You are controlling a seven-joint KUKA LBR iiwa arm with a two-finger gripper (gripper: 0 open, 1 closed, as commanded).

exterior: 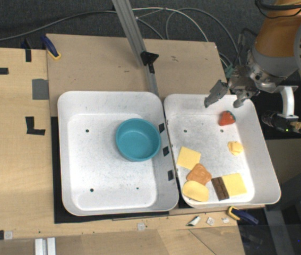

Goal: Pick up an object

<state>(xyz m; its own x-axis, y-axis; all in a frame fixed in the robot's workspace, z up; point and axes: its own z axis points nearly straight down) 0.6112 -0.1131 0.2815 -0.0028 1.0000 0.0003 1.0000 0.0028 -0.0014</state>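
From where I stood, the nearest things were a blue clamp (241, 215) at the bench's front edge and some small white scraps (202, 220) beside it, too small to make out.

In the right bin (264, 158), closest to me, lay a rounded yellow piece (195, 191), touching an orange-brown lump (199, 173) behind it. Just beside those sat a dark brown bar (220, 188) against a yellow block (234, 184); I took them all for toy foods, though I could not name them surely. Farther in lay a flat yellow square (188, 157), and off toward the right wall a small yellow bit (235, 148). Farther still, near the bin's back corner, sat a red, strawberry-like object (226, 118).

The left bin (76, 158) held a teal bowl (137, 139), upright, near its middle.

Above the right bin's far edge hung the gripper (227, 96), its two dark fingers spread wide apart with nothing between them, just behind the red object and not touching it. The arm (280, 31) was cut off at the top right. A grey pole (131, 28) slanted up from between the bins, its top out of sight, and cables (192, 23) trailed across the dark floor behind.
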